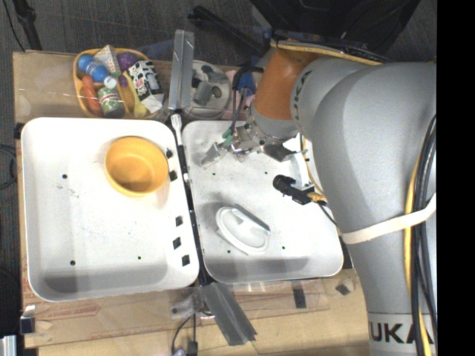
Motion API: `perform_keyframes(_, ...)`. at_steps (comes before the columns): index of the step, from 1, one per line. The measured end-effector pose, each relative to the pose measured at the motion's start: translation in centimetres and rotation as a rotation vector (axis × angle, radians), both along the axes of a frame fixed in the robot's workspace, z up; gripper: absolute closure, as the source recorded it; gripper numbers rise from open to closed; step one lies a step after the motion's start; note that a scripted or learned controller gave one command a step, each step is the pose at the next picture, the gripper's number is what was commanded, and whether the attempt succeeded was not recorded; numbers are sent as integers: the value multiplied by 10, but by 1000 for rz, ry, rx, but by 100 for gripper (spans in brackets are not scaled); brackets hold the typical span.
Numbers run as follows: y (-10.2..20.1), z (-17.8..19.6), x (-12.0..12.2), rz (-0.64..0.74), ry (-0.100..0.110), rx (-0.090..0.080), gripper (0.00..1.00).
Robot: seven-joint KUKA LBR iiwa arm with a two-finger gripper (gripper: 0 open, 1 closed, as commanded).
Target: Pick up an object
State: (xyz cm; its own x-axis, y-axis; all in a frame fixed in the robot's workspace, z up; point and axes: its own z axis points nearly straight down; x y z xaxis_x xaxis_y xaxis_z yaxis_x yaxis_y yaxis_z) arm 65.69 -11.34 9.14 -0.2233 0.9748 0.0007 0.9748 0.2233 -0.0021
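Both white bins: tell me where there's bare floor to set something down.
Left white bin: bare floor below and left of the yellow plastic bowl. Right white bin: a bare band between the tool and the white oval dish. Its back is crowded by the grey arm.

A mustard-yellow bowl (136,165) glows against the plain white of the left bin (44,221), while a white oval dish (243,228) all but blends into the white right bin (312,243), whose floor is flecked with small dark marks. Black clips (180,232) dot the seam between the two. The arm (371,139) is glossy grey with an orange band (276,87) and black lettering low on its side; its hand (223,147) is silvery metal. On the tan bench (44,80), a yellow basket (77,71) holds blue, orange, green and purple items and a black-and-white patterned carton (145,78). The floor (89,13) is dark grey.
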Motion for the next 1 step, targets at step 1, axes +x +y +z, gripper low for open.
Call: perform_keyframes(1, -39, 0, -94, 78, 1, 1, 0)
